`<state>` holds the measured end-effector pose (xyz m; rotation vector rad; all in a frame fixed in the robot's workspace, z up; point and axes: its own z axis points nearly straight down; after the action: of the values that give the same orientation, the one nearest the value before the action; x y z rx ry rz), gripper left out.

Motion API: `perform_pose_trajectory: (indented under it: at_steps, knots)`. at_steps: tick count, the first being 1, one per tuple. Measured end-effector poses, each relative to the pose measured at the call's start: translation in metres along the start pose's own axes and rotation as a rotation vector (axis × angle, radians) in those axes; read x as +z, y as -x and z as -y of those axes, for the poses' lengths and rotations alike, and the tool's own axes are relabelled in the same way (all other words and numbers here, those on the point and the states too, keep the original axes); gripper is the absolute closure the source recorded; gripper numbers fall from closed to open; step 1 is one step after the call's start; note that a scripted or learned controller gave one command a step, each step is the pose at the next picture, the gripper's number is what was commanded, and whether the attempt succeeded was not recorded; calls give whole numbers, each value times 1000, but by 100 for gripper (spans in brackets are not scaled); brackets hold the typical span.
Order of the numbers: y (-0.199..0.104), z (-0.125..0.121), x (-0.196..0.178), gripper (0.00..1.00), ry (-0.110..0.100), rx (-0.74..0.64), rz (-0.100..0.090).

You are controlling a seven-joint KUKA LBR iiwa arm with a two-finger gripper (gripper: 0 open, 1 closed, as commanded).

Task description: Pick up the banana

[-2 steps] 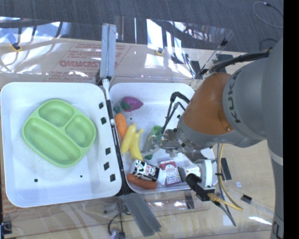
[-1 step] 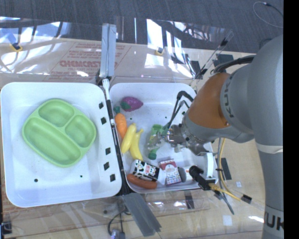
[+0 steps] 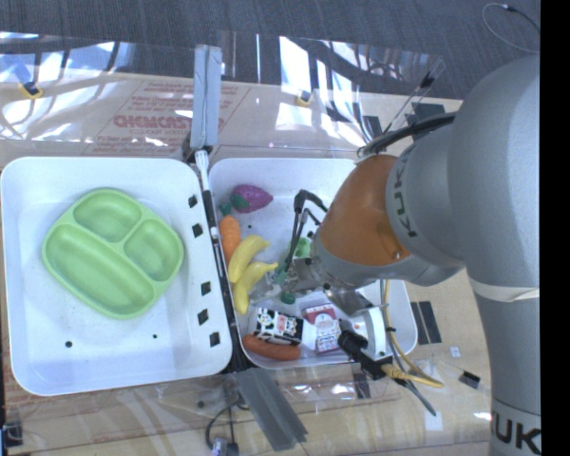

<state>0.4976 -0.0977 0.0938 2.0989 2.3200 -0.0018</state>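
The banana [image 3: 244, 269] lies by the right bin's [image 3: 266, 174] left wall, toys crowding it. The tool [image 3: 290, 275] hangs beside it; I cannot tell its grip.

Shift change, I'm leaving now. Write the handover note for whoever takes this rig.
Gripper: down in the right bin, just right of the banana; whether it grips anything can't be told.
Banana: lying in the right bin by its left wall, below the carrot, above the hot dog.
Green divided plate: in the left bin.
Done: approach only.
Left: grasp and lift the banana.
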Motion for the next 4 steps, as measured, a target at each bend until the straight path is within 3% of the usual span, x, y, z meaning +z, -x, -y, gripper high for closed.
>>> perform_pose_trajectory:
  at_steps: [1,2,3,4]
  knots:
    - [11,-6,-64,0,-5,-400,-11]
    - [-59,14,-99,0,-7,-505,-13]
    - [-50,-11,-98,0,-6,-446,-11]
    - [-101,4,-98,0,-9,-479,-13]
